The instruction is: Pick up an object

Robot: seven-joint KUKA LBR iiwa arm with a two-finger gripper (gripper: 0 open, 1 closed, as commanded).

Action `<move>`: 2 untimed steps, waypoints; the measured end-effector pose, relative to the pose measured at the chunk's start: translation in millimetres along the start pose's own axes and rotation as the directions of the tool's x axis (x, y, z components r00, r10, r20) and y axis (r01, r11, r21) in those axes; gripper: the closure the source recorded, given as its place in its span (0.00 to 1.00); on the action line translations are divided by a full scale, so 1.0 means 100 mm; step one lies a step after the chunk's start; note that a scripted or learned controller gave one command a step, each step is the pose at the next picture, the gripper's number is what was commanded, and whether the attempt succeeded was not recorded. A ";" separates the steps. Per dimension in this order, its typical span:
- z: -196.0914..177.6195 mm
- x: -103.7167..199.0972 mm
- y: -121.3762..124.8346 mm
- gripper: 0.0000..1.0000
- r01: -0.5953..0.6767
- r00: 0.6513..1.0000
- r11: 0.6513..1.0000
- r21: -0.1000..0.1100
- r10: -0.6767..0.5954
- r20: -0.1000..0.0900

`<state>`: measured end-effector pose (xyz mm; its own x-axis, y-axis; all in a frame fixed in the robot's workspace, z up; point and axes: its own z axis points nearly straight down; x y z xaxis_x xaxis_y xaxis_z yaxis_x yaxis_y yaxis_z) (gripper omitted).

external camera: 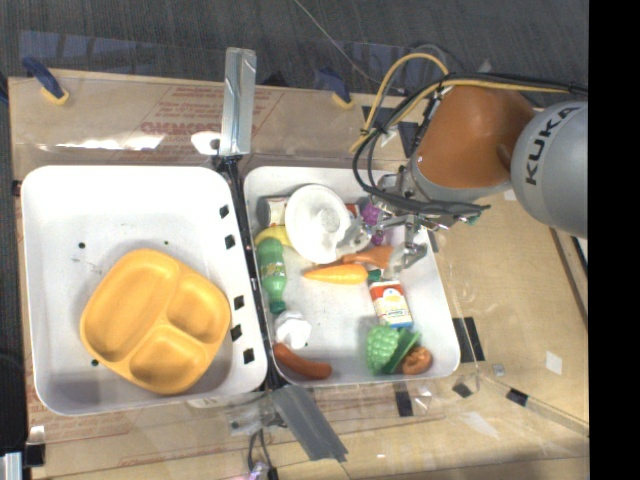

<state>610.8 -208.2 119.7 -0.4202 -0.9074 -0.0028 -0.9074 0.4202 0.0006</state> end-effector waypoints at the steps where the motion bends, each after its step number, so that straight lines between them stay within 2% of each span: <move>1: 0.21 0.15 0.71 0.00 0.142 0.990 0.990 0.015 -0.142 -0.002; 2: 0.20 0.13 0.90 0.00 0.203 0.979 0.979 0.018 -0.203 -0.003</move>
